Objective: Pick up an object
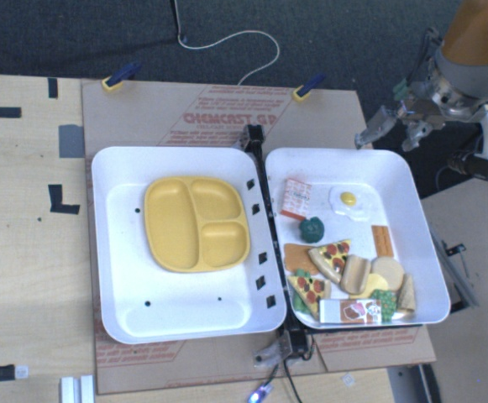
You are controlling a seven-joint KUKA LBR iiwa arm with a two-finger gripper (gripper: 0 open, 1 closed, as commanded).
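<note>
If aiming for a clean pick, favour a piece lying apart from the pile. Seen in the camera view, at the upper right of the frame: grey two-finger gripper [392, 134], spread apart and pinching nothing, hanging just beyond the far rim of the right shallow white bin [411, 175].

Best candidate, by judgement: small dark green rounded toy piece [312, 229], near the middle of that bin, with bare floor on most sides. Compact and lumpy-looking, likely firm enough to pinch.

Bring the pincer in towards the lower left, centre over the green piece, descend straight, then close.

Nearby and worth avoiding: pink-and-white printed packet [295, 197] just above it, white-and-yellow fried egg toy [350, 200] to its right, pizza slice toy [332, 259] below, crowded against other flat food pieces at the lower right.

In the left white bin [109, 225]: yellow three-compartment plastic plate [197, 223], too flat and wide for an easy grip.
</note>
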